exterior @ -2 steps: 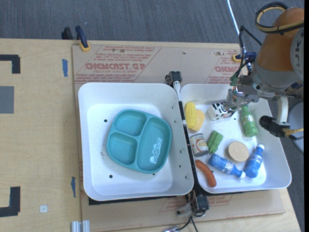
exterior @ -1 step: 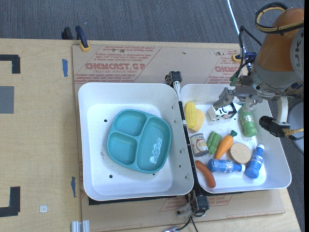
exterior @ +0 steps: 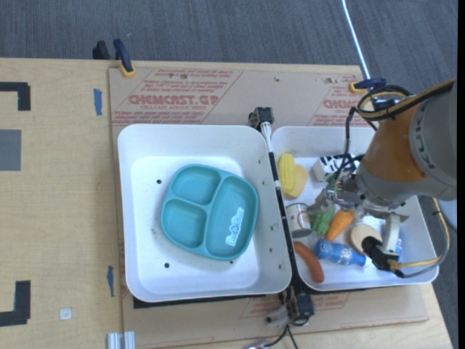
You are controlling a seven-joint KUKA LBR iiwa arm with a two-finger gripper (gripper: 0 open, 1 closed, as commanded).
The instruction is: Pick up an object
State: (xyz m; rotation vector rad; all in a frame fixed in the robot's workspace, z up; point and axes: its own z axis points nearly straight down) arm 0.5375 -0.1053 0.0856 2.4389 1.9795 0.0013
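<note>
the right bin [exterior: 429, 257] holds a jumble — a yellow corn cob [exterior: 288, 169], an orange carrot [exterior: 338, 225] (tilted, green top), a red sausage [exterior: 310, 262], a blue bottle [exterior: 341, 254] lying flat, a small can [exterior: 298, 217].

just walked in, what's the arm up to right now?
The grey and orange arm's gripper is down in the right white bin, among a cluster of small toys: a yellow corn cob, an orange carrot, a blue plastic bottle and a red sausage. Nothing is visibly lifted. The left white bin holds a teal divided plate, untouched.
</note>
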